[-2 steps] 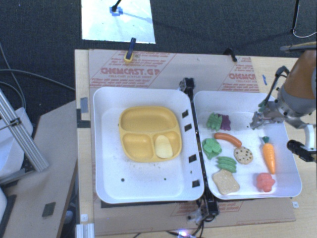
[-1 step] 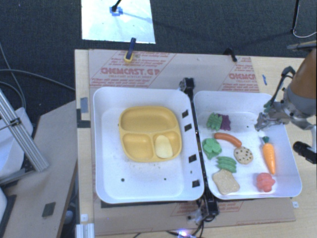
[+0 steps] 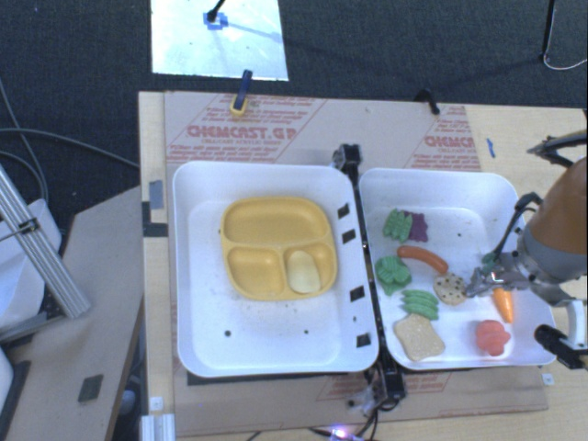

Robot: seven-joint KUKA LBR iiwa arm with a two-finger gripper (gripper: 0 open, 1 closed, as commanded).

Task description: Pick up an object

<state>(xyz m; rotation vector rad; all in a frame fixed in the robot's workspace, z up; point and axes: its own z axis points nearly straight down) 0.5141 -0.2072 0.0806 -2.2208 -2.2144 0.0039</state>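
The right white bin (image 3: 439, 178) holds several toy foods. Among them are a brown cookie (image 3: 449, 289), an orange carrot (image 3: 503, 305), a red tomato (image 3: 492, 337), a bread slice (image 3: 420, 336) and an orange-red sausage (image 3: 422, 259). There are also a green pea pod (image 3: 421, 302), broccoli (image 3: 392, 272), a leafy green piece (image 3: 397, 224) and purple grapes (image 3: 419, 227). My gripper (image 3: 484, 283) reaches in from the right and sits low between the cookie and the carrot's top. The wrist hides part of the carrot.
The left bin (image 3: 202, 338) holds a yellow compartment plate (image 3: 266, 223) with a pale yellow piece (image 3: 303, 271) in its lower right section. A black divider (image 3: 360, 246) runs between the bins. The arm body (image 3: 560, 228) covers the right bin's right wall.
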